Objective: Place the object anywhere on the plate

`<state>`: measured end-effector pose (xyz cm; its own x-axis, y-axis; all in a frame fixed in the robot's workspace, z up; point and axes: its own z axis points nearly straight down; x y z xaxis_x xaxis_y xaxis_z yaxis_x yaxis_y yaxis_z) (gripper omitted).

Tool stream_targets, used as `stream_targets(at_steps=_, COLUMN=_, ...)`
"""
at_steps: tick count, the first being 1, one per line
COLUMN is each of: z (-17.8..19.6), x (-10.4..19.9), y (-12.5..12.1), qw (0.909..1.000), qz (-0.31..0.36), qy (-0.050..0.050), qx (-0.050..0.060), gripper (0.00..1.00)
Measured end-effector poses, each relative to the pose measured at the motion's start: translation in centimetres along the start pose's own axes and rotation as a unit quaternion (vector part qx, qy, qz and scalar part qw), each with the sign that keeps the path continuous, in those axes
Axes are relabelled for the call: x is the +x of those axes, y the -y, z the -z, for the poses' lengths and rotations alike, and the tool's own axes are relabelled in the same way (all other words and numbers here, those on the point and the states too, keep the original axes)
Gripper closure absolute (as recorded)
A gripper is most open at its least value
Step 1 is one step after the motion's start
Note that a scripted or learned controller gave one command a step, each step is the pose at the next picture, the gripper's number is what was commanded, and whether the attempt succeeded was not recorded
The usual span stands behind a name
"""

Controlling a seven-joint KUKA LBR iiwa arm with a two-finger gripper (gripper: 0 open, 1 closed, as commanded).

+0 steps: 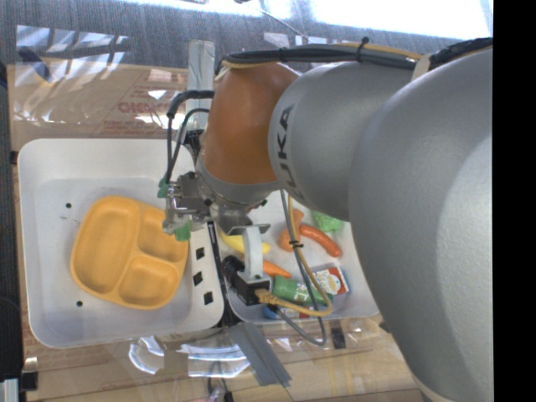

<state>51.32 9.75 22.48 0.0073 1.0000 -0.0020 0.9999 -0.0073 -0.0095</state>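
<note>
Grey arm (402,191) fills the right of the camera view, closest to the lens, its orange band (243,124) sitting above the wrist near the middle. Below the band the tool (177,223) hangs over the right rim of the plate, at the divide between the two bins. A small green object (181,232) shows at its tip, seemingly pinched between the fingers, though the wrist hardware crowds the spot and the grip is hard to confirm. That green piece lies just over the plate's right edge.

Left of it, the plate (109,249) is yellow with three compartments and rests in the left bin (42,224), tilted a little, its rounded corner pointing down-left. Black cables (174,132) run down from the band to the tool.

Beyond the divide, the right bin (360,308) holds a cluster of toy foods partly hidden under the arm: an orange carrot (321,239) with a green top (329,222), a yellow piece (248,245) beside the wrist, a green-and-white carton (314,287) lying on its side, and a bit of blue (270,312) at the lower rim. A black-marked strip (201,266) runs down the wall between the bins.

Both bins sit on a worktop (100,99) covered with brown cardboard and clear plastic.
</note>
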Motion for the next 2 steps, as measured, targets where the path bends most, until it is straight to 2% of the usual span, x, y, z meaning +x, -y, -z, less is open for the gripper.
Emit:
stream_targets(at_steps=1, z=1.5, x=7.0, y=-9.1, qw=0.9971, qz=0.076, qy=0.001, qx=-0.001, gripper=1.0)
stream_targets(at_steps=2, z=0.9, x=11.1, y=-7.1, qw=0.9968, qz=0.08, qy=0.001, qx=0.0, gripper=1.0)
